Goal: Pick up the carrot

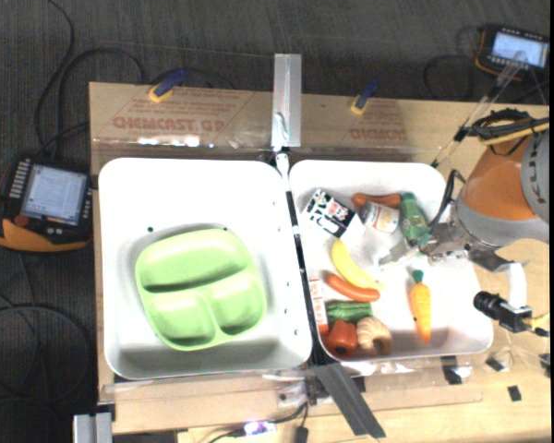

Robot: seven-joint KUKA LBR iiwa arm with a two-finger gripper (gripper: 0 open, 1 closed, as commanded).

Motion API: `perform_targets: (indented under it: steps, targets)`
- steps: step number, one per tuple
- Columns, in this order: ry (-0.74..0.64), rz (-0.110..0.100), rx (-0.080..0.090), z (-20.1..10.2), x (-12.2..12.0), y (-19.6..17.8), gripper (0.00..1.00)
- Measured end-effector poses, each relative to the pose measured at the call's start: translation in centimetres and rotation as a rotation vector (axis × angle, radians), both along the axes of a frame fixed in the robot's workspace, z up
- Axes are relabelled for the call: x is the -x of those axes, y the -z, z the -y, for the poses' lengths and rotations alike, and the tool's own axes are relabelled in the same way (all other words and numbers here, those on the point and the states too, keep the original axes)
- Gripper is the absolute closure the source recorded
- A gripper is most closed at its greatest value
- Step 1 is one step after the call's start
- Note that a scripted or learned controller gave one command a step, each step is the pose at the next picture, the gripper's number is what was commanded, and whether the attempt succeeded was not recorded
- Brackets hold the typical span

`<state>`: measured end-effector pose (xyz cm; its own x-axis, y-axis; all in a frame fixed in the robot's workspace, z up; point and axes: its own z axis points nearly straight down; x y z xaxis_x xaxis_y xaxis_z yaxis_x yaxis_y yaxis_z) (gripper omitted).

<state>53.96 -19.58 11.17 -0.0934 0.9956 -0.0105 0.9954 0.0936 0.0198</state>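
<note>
on the far left a handheld pendant (pixel 44 201) is lying on the dark floor with its screen lit; i cannot read the screen. the table (pixel 120 109) is showing red lettering under clear film along its back edge, something like "chemcast gp", though i am not sure of the letters, and a fainter red line is repeating on the right half, too blurred to read.

the left bin (pixel 120 340) is holding a green divided plate (pixel 201 287). the right bin (pixel 462 340) is carrying the clutter: a black and white printed box (pixel 329 212) whose print i cannot make out, a banana (pixel 351 266), a red sausage-shaped piece (pixel 353 289), a green item (pixel 349 311), a red item (pixel 341 339) and a tan one (pixel 376 333) at the front wall, and a small can (pixel 380 216) with an unreadable label beside a green bottle (pixel 413 217).

the carrot (pixel 421 307) is lying on the bin floor, green top pointing toward the back, orange tip toward the front. my end effector (pixel 417 245) is hanging just behind the carrot's leafy end, close but apart from it. i cannot tell how far it is open, and i am seeing nothing gripped in it.
</note>
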Motion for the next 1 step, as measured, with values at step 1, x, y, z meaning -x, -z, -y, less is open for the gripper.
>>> perform_targets:
  steps: [1]
  targets:
    - [0.073, -0.007, -0.004, -0.77, 4.84, 2.21, 0.0]
